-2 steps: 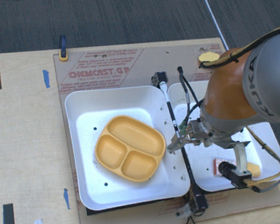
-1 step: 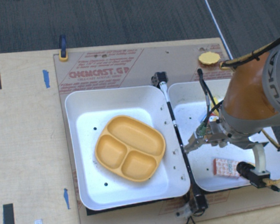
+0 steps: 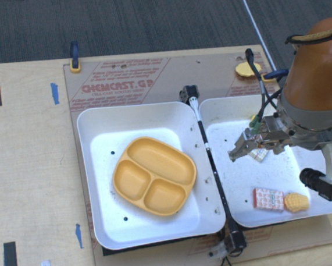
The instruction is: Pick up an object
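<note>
**A:** Where is the gripper, and what are its fingers doing?

**B:** The gripper [image 3: 242,149] hangs over the middle of the right bin [image 3: 235,187], pointing left. Its metal fingers are too small and cluttered to show whether they are apart or together, so I cannot tell. A small pale object [image 3: 260,154] lies just beside it on the bin floor; whether they touch is unclear.

**A:** What else is in that bin?

**B:** Near the front edge, a flat pink-and-white packet [image 3: 269,199] lies touching a small yellow ridged toy [image 3: 296,202] on its right. Both are well apart from the gripper.

**A:** And further out?

**B:** The grey arm with its orange band [image 3: 317,68] reaches in from the right. The left bin [image 3: 93,166] holds a yellow plate with three compartments [image 3: 154,176], tilted diagonally. Both bins rest on a cardboard sheet [image 3: 120,81] on a pale wooden bench [image 3: 31,189]. A yellow disc [image 3: 244,70] sits on the cardboard beyond the right bin.
</note>
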Tool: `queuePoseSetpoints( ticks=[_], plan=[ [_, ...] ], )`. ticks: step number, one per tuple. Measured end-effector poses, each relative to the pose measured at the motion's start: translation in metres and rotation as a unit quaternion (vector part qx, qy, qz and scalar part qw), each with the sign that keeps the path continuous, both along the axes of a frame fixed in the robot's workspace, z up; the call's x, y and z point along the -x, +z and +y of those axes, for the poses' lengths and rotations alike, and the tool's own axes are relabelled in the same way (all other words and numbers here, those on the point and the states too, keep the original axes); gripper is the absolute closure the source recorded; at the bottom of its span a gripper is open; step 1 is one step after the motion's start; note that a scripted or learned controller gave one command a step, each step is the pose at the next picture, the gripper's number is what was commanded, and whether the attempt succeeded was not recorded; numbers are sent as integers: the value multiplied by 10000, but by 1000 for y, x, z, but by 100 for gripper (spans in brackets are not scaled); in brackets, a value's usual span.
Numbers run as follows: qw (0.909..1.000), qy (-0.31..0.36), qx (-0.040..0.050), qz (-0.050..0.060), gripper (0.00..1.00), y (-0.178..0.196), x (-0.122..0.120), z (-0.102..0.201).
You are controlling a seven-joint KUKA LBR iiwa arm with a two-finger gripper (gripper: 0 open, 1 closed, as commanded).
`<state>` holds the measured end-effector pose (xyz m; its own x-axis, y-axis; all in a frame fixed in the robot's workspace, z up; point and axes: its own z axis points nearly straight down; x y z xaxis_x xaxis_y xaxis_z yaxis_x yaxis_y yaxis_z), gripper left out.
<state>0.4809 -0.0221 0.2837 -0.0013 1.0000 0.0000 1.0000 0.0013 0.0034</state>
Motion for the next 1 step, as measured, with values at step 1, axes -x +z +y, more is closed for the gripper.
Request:
queuePoseSetpoints(
  ticks=[1],
  plan=[
    [10000,2,-6,28,100,-21,1,69]
  ],
)
